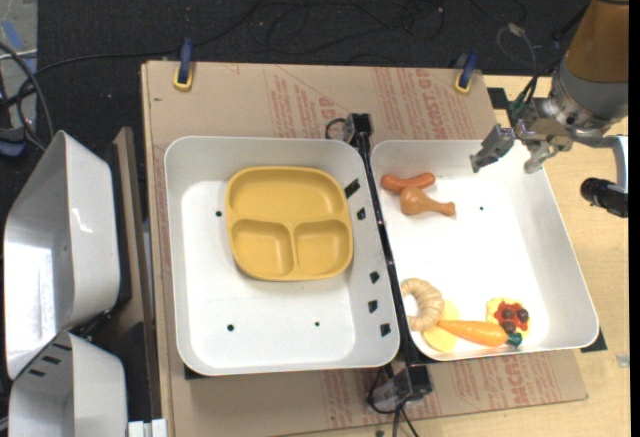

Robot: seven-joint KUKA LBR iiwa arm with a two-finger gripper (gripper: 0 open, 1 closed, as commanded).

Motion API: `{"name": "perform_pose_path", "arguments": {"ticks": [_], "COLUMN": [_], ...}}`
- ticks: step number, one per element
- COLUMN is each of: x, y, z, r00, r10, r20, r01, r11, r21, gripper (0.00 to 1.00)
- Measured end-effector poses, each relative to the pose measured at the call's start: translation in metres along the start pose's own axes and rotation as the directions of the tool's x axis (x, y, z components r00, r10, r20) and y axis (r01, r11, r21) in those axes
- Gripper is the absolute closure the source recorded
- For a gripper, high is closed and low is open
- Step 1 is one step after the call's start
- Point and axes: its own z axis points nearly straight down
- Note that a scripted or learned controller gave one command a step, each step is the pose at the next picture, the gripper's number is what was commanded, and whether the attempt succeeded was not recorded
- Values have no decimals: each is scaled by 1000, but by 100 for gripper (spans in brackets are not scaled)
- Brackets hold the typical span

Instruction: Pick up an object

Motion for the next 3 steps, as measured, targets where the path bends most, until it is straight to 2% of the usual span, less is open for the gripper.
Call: {"name": "perform_pose_path", "arguments": {"ticks": [1, 3], "x": [1, -6], "y": [3, 15], "z": [-9, 80], "r00": [1000, 1000], "r10": [-3, -2], "r20": [3, 2], "r01": [3, 2], "r11": [1000, 1000], "r21": [-13, -11], "gripper": [0, 0]}}
